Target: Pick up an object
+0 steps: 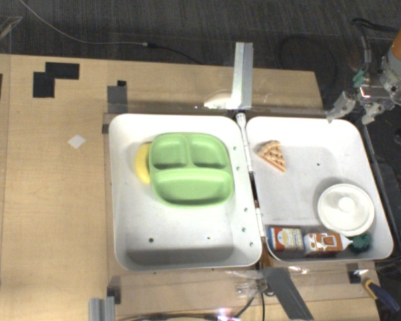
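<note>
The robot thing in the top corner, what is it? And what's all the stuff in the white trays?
That is a robot arm. Its gripper, a claw with two fingers, hangs over the far right corner of the bench and holds nothing. The camera sits above the bench and looks down at a slant. On the bench are two shallow white bins side by side. The left bin holds a green plate split into sections, with something yellow peeking out beside it, maybe a toy banana. The right bin holds a toy waffle piece, a round white lid-like dish, and a small carton lying on its side. The robot's job is to pick one thing up.
</note>
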`<action>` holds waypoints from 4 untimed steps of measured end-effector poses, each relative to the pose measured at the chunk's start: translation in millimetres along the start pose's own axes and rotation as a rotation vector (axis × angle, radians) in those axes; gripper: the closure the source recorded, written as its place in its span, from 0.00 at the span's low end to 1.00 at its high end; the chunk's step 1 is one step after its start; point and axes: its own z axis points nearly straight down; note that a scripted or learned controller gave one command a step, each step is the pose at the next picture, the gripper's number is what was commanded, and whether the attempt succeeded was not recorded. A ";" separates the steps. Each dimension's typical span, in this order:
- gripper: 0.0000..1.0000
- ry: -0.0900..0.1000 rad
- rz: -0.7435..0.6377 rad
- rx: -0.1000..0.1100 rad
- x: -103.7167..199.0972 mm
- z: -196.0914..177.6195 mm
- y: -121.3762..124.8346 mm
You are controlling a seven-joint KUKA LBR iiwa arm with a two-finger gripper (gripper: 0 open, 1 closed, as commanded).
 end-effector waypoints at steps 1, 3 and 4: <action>0.00 0.001 -0.212 0.000 93.9 44.0 9.6; 0.00 0.000 -0.559 -0.004 102.9 154.9 -12.7; 0.00 0.001 -0.520 0.000 105.9 154.6 -0.6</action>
